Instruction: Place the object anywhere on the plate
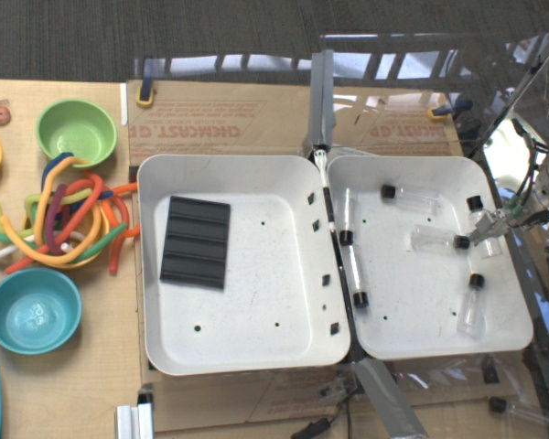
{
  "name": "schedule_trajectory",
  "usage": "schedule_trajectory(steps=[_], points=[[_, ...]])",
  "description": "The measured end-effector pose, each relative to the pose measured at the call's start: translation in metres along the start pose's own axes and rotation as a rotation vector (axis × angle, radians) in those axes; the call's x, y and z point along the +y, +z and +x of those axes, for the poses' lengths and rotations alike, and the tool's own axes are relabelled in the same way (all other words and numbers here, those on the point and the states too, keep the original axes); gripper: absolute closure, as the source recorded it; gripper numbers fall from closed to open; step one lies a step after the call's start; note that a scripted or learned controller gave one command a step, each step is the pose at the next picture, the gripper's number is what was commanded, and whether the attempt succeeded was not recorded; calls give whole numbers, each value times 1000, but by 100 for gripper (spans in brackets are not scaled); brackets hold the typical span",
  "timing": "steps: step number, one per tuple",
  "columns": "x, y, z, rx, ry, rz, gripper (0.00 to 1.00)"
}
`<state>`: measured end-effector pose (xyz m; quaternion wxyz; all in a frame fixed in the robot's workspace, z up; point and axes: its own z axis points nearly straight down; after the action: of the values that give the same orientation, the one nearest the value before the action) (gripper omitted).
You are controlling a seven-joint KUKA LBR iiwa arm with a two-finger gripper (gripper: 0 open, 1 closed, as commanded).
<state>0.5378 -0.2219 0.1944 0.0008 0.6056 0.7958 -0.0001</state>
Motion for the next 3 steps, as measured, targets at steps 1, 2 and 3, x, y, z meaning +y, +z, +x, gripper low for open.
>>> schedule_trajectory(steps=[1, 2, 3], points=[[-37, 18, 73, 3, -201, 2, 100], [-5, 29, 1, 0, -385, 0, 100], [30, -5, -8, -1, -444, -2, 100]])
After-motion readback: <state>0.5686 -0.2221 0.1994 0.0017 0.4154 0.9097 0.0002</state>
